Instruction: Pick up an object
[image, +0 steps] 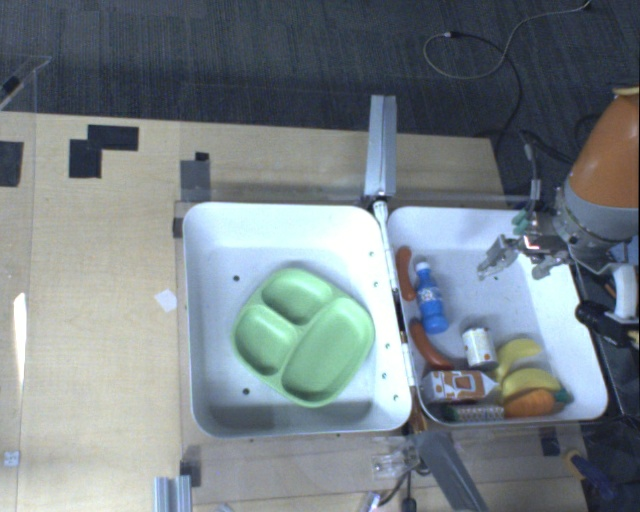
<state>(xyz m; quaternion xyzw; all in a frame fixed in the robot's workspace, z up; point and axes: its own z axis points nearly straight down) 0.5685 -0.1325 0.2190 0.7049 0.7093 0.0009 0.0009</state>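
My gripper (520, 262) hovers over the bare upper right part of the right bin (470, 235), fingers spread open with nothing between them. Below and to its left lie the objects: a blue bottle (432, 301) with a white cap, a red sausage (404, 272) along the bin's left wall, and a second sausage (431, 347). A small white can (478, 346), two yellow bananas (523, 367), an orange fruit (530, 402) and a brown carton (462, 384) crowd the bin's near right corner.
The left bin (215, 260) holds a green divided plate (303, 335). A metal post (381, 150) stands at the divider between the bins. A cable (470, 50) loops on the dark floor beyond the bench.
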